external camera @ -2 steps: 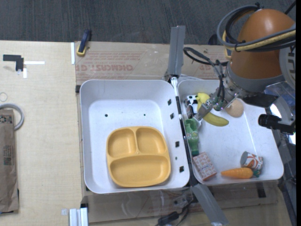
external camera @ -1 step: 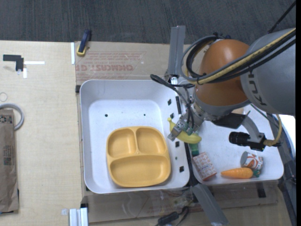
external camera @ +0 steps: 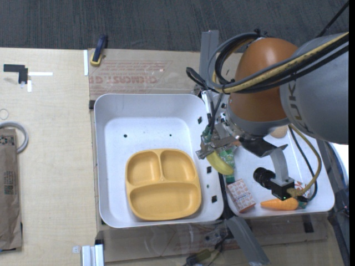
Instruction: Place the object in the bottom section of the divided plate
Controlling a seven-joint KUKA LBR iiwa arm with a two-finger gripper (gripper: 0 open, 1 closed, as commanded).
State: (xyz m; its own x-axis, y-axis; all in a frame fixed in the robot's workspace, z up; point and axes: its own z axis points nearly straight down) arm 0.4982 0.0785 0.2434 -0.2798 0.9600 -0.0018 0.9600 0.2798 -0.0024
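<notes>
A yellow divided plate (external camera: 163, 184) lies in the left white bin (external camera: 111, 148), with two small sections at the top and one wide section (external camera: 165, 199) at the bottom. My gripper (external camera: 215, 148) hangs over the wall between the two bins, just right of the plate's upper right corner. A yellow banana (external camera: 222, 164) with a greenish end sits between its fingers and points down and to the right. The banana overlaps the bin wall and looks lifted off the floor. The grey arm with its orange band (external camera: 260, 82) hides much of the right bin.
In the right bin (external camera: 324, 201) lie a red-and-white carton (external camera: 241, 195), an orange carrot (external camera: 280, 204) and a pale rounded object (external camera: 280, 131) partly under the arm. Black cables loop above the wrist. A brown paper bag (external camera: 8, 187) lies on the bench at far left.
</notes>
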